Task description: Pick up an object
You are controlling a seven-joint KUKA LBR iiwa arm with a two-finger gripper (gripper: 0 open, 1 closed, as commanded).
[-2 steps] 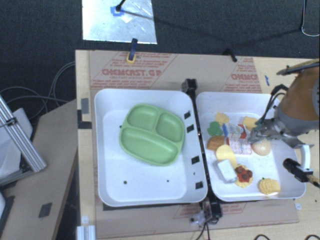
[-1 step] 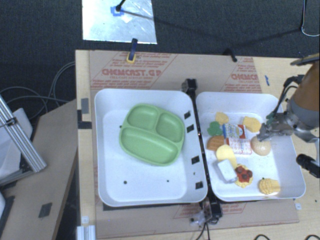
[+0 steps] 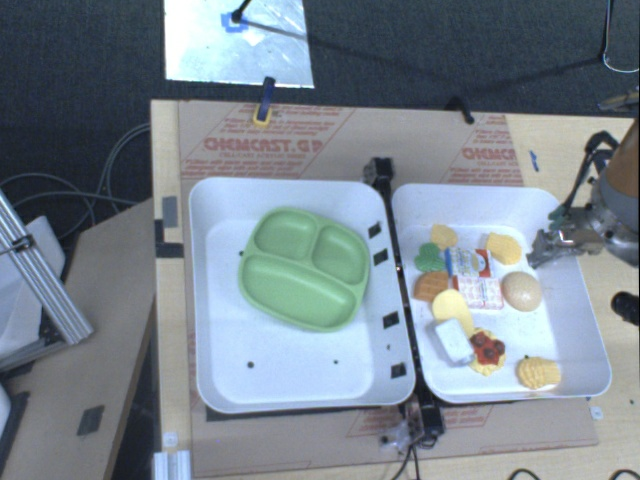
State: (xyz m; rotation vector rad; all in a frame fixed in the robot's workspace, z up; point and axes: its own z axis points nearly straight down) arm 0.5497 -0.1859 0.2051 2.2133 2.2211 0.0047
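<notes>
Approach step: my jaws (image 3: 545, 245) hover over the right bin's (image 3: 590, 338) right edge; spread or pressed, cannot tell. Nearest target, beige egg (image 3: 520, 290), lies just left. Next: descend over it.

Arm (image 3: 615, 183) cut off by frame's right edge; I see wrist end only. Gripper (image 3: 545, 248) over right bin (image 3: 590, 368) rim, too small and blurred: I can't read finger state. Red-white packet (image 3: 472, 273) print in right bin illegible.
</notes>
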